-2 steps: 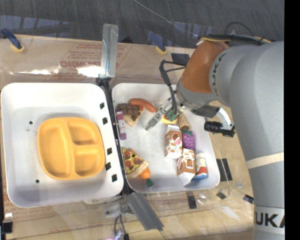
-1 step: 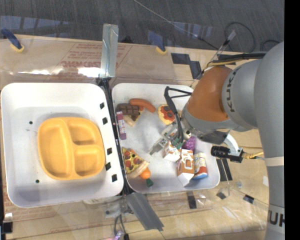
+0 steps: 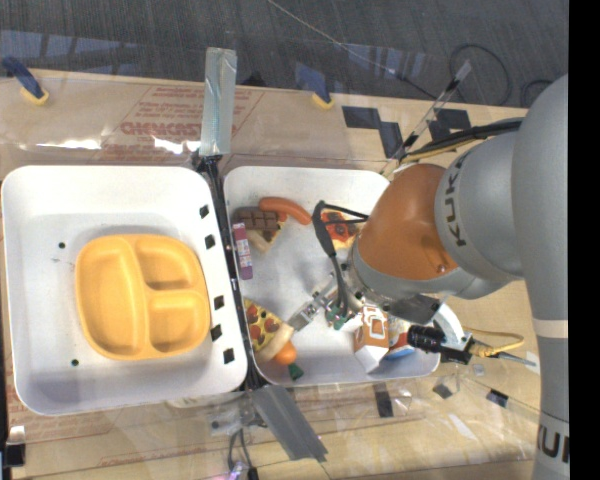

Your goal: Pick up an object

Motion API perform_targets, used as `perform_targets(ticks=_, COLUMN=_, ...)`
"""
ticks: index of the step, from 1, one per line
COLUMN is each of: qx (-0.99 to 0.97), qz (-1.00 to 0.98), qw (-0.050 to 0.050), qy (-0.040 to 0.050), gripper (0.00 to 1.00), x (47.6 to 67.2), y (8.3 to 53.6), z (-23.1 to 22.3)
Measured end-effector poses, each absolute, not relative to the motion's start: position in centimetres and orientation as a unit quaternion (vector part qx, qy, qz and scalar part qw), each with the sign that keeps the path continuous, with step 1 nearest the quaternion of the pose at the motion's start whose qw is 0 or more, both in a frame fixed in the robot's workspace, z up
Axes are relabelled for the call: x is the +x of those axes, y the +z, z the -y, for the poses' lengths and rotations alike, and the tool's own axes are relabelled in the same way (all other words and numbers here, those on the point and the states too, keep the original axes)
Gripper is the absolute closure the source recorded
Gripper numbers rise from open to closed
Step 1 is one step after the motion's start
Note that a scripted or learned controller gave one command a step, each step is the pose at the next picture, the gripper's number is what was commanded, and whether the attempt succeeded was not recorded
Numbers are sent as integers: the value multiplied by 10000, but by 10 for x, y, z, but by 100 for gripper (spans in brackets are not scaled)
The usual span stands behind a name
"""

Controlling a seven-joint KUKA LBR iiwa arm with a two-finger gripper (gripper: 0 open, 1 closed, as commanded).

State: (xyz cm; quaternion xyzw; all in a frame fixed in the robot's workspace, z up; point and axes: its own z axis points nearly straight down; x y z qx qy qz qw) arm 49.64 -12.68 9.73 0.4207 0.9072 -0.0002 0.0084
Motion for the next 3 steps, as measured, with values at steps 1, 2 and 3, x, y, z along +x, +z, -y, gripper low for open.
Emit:
perform_targets(ticks=1, qx=5261, qz=-8504, qw=-6, qy=-2, gripper=0, x=554, y=92, z=118)
perform_targets(ticks=2, qx=5453, qz=-8382, qw=-38, qy=13, gripper=0, x=479, y=91, z=147)
perform_targets(ticks=3, qx=5208, qz=-8537, qw=-6, qy=4, gripper=0, x=534, y=92, z=139)
